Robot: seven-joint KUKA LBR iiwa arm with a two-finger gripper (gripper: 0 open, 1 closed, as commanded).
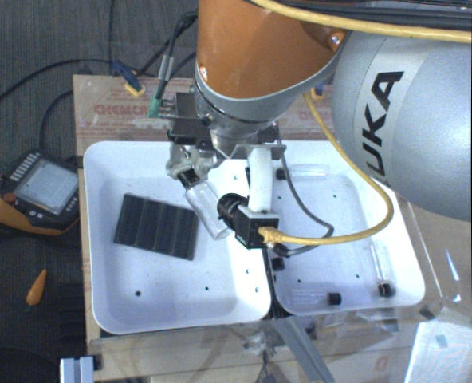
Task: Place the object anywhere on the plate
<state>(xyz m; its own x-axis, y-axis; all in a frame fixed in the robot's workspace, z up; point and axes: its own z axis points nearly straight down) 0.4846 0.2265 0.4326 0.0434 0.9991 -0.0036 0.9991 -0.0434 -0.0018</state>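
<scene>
above the left bin (100,294), the gripper (194,183) is positioned.
a clear plastic tube (207,211) is seen between its fingers, beside the black ridged plate (156,227) lying flat on the bin floor.

a robot lab: teach pendant (41,191), loose cables (76,66), white bins (100,238).

Two white bins (100,238), one black plate (156,227), several (three or so) clear tubes (206,210).
</scene>
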